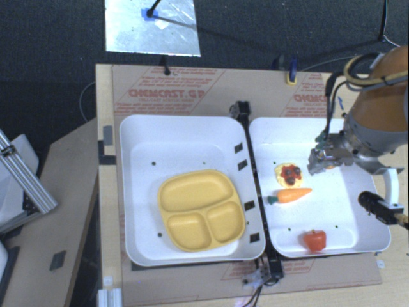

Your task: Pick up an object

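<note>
yellow tray in left bin, carrot, tomato, pizza toy in right bin

Open floor rings the carrot, pizza piece and tomato; bin walls hem access.

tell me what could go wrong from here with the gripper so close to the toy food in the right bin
1. The gripper hangs just right of the small pizza, which lies flat; fingers may slide over it and close on nothing.
2. The carrot lies right beside the pizza, so a descent could nudge it or catch both.
3. The red pepper sits near the bin's front wall, leaving little room for fingers there.
</note>
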Robot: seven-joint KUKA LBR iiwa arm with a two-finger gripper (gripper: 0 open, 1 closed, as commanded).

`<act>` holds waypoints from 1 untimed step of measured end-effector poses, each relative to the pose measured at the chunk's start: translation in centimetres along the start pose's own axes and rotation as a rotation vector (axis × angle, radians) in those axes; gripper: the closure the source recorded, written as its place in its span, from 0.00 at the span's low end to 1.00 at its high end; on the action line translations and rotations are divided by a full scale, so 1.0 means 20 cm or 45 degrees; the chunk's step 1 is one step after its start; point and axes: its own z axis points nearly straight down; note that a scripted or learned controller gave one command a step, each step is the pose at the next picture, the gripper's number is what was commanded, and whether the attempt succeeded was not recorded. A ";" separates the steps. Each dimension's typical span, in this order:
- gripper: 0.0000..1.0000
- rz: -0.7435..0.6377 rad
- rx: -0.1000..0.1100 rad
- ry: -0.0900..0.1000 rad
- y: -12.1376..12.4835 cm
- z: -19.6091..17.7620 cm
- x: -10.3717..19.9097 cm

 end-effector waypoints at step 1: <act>1.00 -0.002 0.000 0.000 0.05 -0.03 0.28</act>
